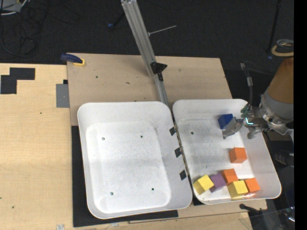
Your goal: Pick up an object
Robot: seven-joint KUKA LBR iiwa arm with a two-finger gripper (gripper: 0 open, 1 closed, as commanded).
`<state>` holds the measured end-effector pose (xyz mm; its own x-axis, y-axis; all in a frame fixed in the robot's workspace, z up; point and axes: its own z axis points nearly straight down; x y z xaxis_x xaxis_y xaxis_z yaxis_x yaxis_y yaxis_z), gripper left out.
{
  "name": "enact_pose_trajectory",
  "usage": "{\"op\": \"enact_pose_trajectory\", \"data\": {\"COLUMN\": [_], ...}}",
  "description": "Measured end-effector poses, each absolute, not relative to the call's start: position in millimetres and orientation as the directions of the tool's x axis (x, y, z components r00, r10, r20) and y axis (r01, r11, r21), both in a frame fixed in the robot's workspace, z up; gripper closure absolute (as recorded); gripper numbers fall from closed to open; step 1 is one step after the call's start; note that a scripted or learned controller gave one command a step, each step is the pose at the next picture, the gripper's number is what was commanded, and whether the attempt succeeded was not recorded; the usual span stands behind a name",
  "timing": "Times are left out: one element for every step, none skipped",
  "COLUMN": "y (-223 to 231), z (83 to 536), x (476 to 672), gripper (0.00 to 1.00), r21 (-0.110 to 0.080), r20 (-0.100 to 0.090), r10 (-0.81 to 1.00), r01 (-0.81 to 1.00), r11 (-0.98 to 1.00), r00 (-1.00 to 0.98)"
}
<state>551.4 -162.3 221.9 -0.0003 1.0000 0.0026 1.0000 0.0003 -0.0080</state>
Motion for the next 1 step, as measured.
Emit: {"op": "enact_pose_trajectory", "data": {"y": [-163.2], "z": [224.3], "x": [552.1], "gripper": [0.00], "r21": [-0.003], "r20": [0.001], "r10": [1.000], "r01": [1.000], "r11": [-0.001], "r00": [0.001]}}
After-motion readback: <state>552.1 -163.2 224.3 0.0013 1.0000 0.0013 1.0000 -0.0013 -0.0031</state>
